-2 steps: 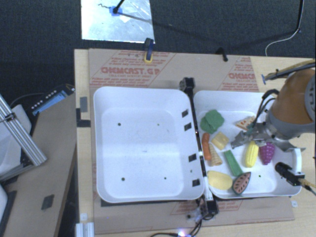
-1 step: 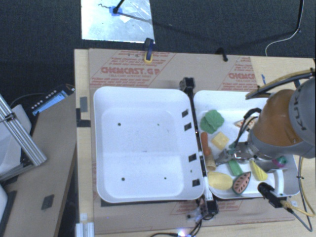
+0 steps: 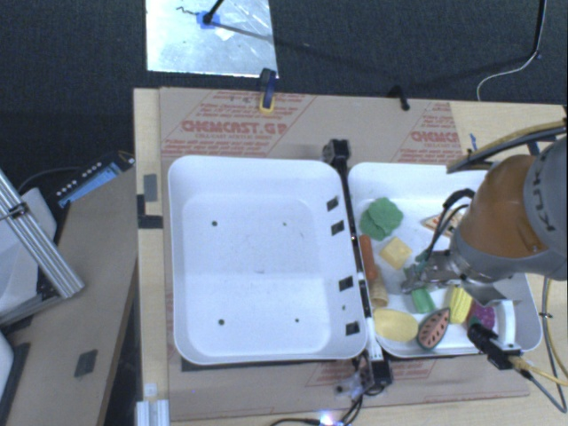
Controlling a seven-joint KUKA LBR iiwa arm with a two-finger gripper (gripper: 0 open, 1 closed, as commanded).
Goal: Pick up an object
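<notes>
Two white bins (image 3: 257, 171); gripper (image 3: 415, 280) low among right-bin toys, arm hiding some, jaw state unclear.

The arm (image 3: 541, 198) is a thick, rounded grey body with a broad orange band (image 3: 497, 216) wrapped above the wrist, its surface smooth and slightly glossy. Below the band sits a grey wrist collar (image 3: 479, 269), and from it a small metallic gripper (image 3: 417, 278) of dull silver parts. A thin black cable (image 3: 454, 201) loops beside the band; yellowish cables seem to run along its upper edge.
</notes>
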